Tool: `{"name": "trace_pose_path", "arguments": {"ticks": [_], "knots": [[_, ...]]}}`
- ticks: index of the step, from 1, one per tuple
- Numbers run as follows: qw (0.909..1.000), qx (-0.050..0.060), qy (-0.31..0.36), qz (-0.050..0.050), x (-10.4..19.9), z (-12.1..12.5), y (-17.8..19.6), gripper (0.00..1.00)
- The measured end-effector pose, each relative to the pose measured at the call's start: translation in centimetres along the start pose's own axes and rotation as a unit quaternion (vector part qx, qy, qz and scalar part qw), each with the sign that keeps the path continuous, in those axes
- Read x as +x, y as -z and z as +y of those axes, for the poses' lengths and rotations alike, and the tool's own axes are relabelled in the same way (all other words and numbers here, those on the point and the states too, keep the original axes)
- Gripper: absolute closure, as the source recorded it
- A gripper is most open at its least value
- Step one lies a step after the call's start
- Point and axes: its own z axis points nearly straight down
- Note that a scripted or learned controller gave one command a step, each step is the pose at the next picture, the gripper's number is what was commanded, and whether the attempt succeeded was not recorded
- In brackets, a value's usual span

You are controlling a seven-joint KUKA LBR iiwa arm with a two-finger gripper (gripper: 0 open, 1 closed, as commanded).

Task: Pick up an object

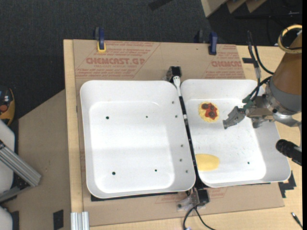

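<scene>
From above and at a slant, the camera view takes in a brown bench board printed with red lettering, held along its far edge by two blue clamps, one toward the far left corner and the other past the middle. Two shallow white bins sit side by side on it, touching along a dark seam. The left bin has only a few small dark dots on its floor. The right bin carries two things: a small round yellowish object with red and dark patches, lying near the far left corner of that bin, and a plain pale yellow oval object, lying against the bin's left wall close to the near edge. The grey arm with its orange band reaches in over the right edge of the right bin, and its gripper hangs above the bin floor just beside the patched round object, on its right, with a small gap between them (nothing sits between the fingertips). Whether the fingers are open or closed cannot be told from this angle, since they merge into one dark grey shape
</scene>
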Motion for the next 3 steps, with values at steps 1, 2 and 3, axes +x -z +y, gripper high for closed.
{"name": "trace_pose_path", "arguments": {"ticks": [1,2,3], "knots": [[1.0,-0.004,0.001,-0.002,-2.3,7.2,2.2,0.0],[1.0,0.003,-0.001,0.0,-4.7,9.2,-9.9,0.0],[1.0,-0.003,0.003,-0.001,-0.2,14.5,-15.9,0.0]]}}
